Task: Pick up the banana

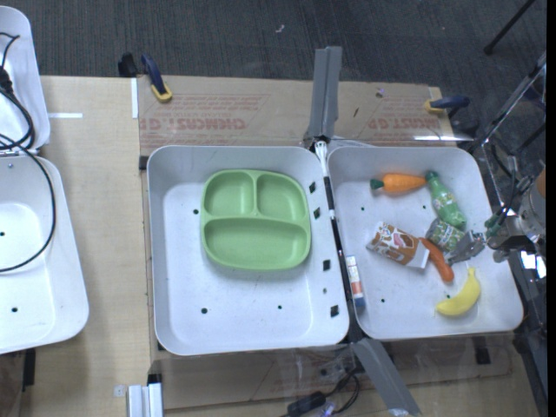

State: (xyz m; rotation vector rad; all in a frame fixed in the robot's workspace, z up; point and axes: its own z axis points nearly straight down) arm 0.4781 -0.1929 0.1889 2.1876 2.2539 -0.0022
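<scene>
Banana [460, 296]: yellow, smooth, curved, lying flat in the near right corner of the right bin [408, 151], tip up toward the bin's right wall. Apart from the other things, with an orange carrot-like piece [440, 263] nearest, just up and left of it.

Gripper [512, 237]: at the bin's right edge, above and right of the banana, not touching it. Dark and metallic, partly cut off by the frame; open or closed cannot be told.

Writing: red print across the brown cardboard [226, 111] behind the bins, upside down, too blurred to read. Brown and white snack packet [398, 244] mid-bin, crinkled, printed but not legible. Green label on the clear plastic bottle [446, 202], unreadable.

Elsewhere in the right bin: a glossy orange carrot [401, 183] with a green stub near the far wall; a slim white tube [354, 282] along the left wall.

Left bin [174, 302]: matte white, shallow, rounded corners, holding a pale green plate [256, 220] with three compartments.
</scene>
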